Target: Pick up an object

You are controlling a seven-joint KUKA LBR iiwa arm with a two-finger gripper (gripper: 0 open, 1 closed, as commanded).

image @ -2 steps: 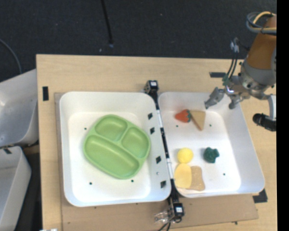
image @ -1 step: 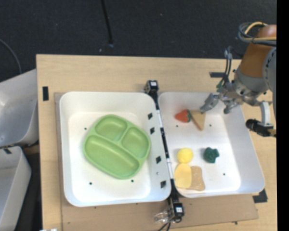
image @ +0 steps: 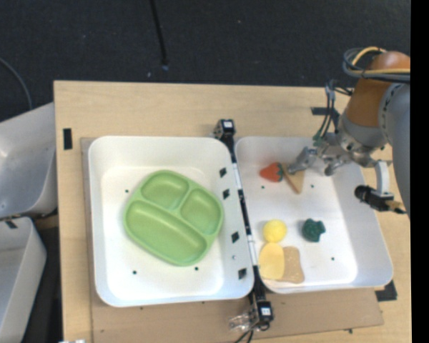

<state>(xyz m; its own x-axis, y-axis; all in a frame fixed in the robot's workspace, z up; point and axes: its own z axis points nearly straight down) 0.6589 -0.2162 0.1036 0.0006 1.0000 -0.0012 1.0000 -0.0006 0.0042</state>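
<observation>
yellow stuff sits closest to the camera in the right bin point(image: 357, 263): a pale yellow slab point(image: 271, 261) touching a tan bread-looking slice point(image: 293, 264), with a little yellow ball point(image: 274, 229) just behind them and a dark green lump point(image: 313, 229) off to its side. the left bin point(image: 100, 213) has the green divided plate point(image: 174, 216) and i'm nowhere near it. further back is where my action is: a red piece with a green top point(image: 272, 172), strawberry-ish, lying right beside a tan wedge point(image: 294, 183). my gripper point(image: 311, 159) is down at the back of the right bin, tip just beside that wedge and near the red piece. honestly can't tell from this angle what the gripper is doing, and nothing looks lifted, so i'd call this the approach or the moment of trying a grab, not a pick yet. my guess is the target is the wedge or the red piece, hard to say which. next move needs the tool centred over one item only, since those two are crowded together, then a clean close and a straight lift.
</observation>
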